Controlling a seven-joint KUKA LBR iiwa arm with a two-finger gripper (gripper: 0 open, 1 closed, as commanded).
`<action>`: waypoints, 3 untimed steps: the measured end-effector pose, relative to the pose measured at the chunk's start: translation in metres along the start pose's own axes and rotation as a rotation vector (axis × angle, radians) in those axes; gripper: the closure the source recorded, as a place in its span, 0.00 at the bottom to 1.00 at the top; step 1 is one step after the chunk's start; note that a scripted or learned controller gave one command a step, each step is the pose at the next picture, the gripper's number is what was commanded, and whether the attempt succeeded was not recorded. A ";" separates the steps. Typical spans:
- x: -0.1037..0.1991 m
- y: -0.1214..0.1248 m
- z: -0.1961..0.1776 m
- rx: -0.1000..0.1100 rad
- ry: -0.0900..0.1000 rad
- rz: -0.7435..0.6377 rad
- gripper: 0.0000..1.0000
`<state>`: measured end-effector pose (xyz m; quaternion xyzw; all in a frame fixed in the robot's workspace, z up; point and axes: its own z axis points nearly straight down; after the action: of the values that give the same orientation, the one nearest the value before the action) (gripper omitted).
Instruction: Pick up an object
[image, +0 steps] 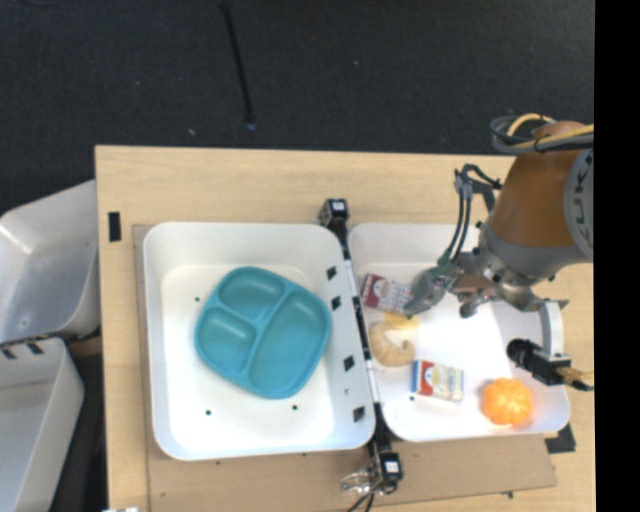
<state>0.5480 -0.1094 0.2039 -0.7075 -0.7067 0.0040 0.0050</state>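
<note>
Orange-banded arm (535, 205) hung over right bin (400, 240); gripper (428, 290), grip state indeterminate, should descend squarely on maroon carton (380, 292) at its 9 o'clock.

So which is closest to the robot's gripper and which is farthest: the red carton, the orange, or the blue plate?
Measured from the gripper in the camera view:
1. Red carton, right bin, just left of the gripper.
2. Orange, right bin's lower right corner.
3. Blue plate, over in the left bin.
</note>
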 end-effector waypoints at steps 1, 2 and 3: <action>0.000 0.003 -0.007 -0.014 -0.002 -0.003 0.00; -0.006 -0.005 0.042 -0.009 -0.002 0.000 0.00; -0.006 0.005 0.090 -0.010 -0.002 0.002 0.00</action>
<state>0.5515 -0.1155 0.1139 -0.7083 -0.7059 0.0012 0.0005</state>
